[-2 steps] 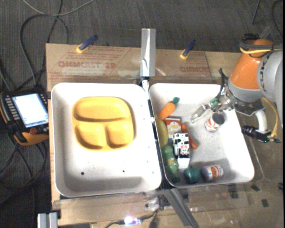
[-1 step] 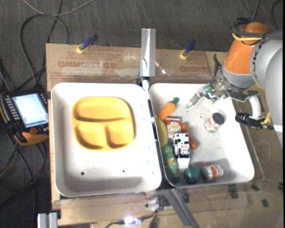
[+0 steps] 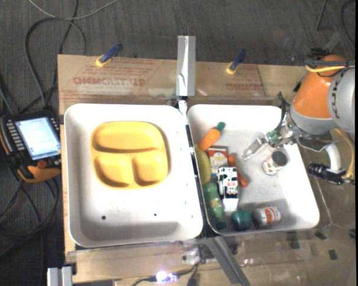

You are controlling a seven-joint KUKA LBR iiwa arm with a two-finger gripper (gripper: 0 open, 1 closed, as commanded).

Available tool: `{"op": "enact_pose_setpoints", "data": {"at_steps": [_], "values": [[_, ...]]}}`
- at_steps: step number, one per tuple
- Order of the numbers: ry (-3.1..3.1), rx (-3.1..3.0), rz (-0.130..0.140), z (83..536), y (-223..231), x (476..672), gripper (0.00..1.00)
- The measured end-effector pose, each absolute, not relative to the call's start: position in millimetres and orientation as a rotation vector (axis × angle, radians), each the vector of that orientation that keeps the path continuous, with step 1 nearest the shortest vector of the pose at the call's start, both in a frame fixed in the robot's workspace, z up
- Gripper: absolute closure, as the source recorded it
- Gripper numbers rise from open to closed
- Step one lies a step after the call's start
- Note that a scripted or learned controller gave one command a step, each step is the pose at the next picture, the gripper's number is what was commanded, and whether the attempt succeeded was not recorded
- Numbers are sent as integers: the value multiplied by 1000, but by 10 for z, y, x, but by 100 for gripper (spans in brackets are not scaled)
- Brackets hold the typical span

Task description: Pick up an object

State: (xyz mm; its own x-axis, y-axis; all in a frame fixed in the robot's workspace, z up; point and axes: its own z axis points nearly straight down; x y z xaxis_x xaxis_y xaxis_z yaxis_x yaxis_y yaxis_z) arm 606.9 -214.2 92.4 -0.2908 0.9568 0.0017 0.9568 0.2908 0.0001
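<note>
My gripper [image 3: 255, 147] hangs over the bare floor in the upper middle of the right bin [image 3: 298, 195]. Its fingers stand open, with nothing between them. To its left lie a carrot [image 3: 210, 137], a small orange-red box [image 3: 217, 157] and a black-and-white carton [image 3: 228, 180]. A yellow piece [image 3: 202, 162] and green pieces [image 3: 212, 195] rest along the bin's left wall. Near the front wall sit a teal object [image 3: 241, 218] and a small can [image 3: 267, 215] on its side. A small round white and dark item [image 3: 274, 161] lies just right of the gripper.
The left bin [image 3: 83, 213] holds a yellow divided tray [image 3: 131, 154]. A metal post [image 3: 185, 64] rises behind the wall between the bins. A hand-held screen [image 3: 33, 137] lies off the bench at the left. Cables trail on the floor.
</note>
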Motion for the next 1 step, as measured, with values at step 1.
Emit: {"op": "enact_pose_setpoints", "data": {"at_steps": [1], "values": [[-2524,-1867,-1,993,-2142,6076,100]]}}
